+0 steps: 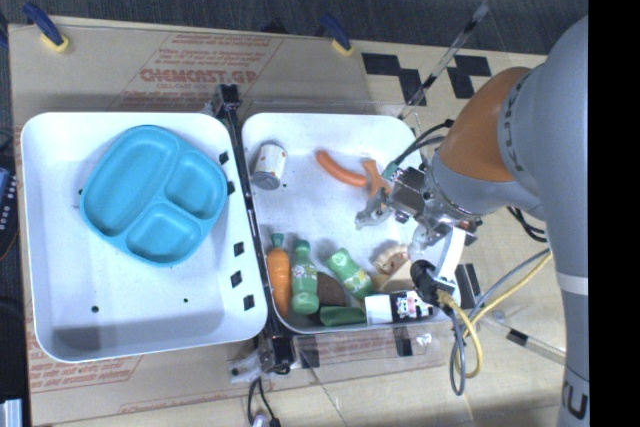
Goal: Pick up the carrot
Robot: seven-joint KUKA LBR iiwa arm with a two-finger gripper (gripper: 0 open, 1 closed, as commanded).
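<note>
**Carrot pick: pincer off target**

Cardboard-covered surface [200, 60], two white bins. Left bin [40, 245] holds a blue divided plate [155, 193]. Right bin [330, 127]: carrot [278, 280] lies along the near-left wall, touching a green bottle [303, 275]; an orange peeler-like object [345, 170] lies farther back. Pincer [385, 205] hangs right of centre; cannot tell its opening. Judgement: approach from above, fingers straddling the carrot's width, clear of wall and bottle.

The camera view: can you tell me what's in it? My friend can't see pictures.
A grey robot arm reaches from the right into the right white bin, its gripper beside an orange carrot. A can and toy foods, including another carrot, lie there too. The left bin holds a blue divided plate.
</note>
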